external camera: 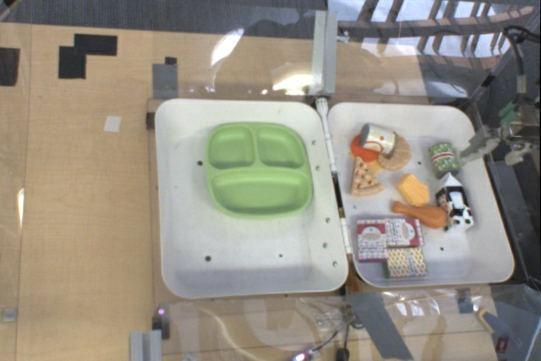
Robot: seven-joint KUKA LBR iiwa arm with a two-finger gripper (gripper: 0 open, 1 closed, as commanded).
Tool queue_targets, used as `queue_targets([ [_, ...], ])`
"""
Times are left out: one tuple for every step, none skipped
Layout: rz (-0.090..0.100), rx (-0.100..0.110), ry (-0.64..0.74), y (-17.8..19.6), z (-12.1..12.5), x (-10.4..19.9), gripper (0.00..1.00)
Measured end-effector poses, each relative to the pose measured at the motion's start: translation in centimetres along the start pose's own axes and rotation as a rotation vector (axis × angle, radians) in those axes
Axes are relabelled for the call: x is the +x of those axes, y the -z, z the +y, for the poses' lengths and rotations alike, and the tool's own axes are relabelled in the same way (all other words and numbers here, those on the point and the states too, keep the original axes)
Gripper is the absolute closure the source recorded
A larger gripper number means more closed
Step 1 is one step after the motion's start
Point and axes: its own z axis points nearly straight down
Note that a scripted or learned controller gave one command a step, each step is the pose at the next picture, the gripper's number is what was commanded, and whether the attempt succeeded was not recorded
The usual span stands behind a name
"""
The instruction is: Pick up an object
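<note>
Gripper (483, 141) sits at the right bin's (499, 266) right rim beside the green can (442, 158), nothing between its fingers, their spread too blurred to tell; advise centring over the can and descending straight, clear of the cow toy (457, 208)

Left bin (177, 258): green divided plate (258, 167) sits mid-bin, with a bare white floor all round it, widest along the near edge. Right bin (490, 258): crowded. Can (377, 139), pizza slice (365, 177), cheese wedge (412, 188), carrot (420, 214), cow figure (456, 206), green cup (442, 157) and two boxes (393, 245) lie close together, gaps narrow. Open floor along its near right corner and far edge. Centre divider (331, 173) stands between the bins.
</note>
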Motion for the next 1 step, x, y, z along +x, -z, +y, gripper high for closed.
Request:
queue_targets([
  [0.002, 0.002, -0.267, -10.05, 5.09, -0.23, 0.0],
])
